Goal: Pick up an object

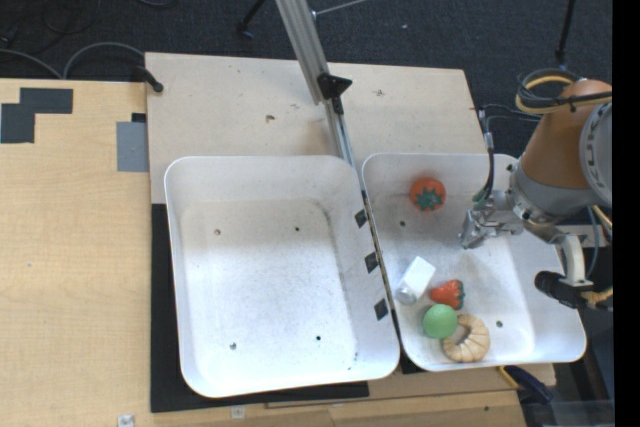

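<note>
The right white bin holds a red tomato with a green top near its far side. Closer to the front lie a white block, a small red strawberry-like piece, a green ball and a tan ring-shaped pastry. My gripper hangs over the right part of this bin, to the right of the tomato and above the strawberry piece. Nothing shows between its fingers.
The left white bin sits beside the right one, with a row of black clips along the shared edge. A slanted aluminium bar rises behind the bins. The arm's orange band stands at the right.
</note>
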Robot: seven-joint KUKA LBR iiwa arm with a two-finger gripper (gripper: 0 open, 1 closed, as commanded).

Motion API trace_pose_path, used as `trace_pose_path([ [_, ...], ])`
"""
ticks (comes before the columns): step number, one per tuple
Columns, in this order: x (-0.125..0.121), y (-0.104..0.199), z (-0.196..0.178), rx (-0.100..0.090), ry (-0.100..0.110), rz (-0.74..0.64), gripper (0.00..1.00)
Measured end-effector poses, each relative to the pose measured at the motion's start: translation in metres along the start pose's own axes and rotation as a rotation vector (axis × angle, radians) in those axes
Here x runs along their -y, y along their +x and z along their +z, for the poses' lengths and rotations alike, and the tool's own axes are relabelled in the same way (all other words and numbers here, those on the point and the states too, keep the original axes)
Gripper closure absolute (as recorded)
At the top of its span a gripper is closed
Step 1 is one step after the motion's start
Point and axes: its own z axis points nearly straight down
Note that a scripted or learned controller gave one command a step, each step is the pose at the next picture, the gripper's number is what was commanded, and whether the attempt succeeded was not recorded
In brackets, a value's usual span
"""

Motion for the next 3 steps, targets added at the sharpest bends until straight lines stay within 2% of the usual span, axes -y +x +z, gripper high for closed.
trace_pose_path([
  [2,0.001,-0.010,-0.112,0.003,-0.007,-0.004,1.00],
  [3,0.006,0.045,-0.103,-0.002,0.000,-0.007,1.00],
])
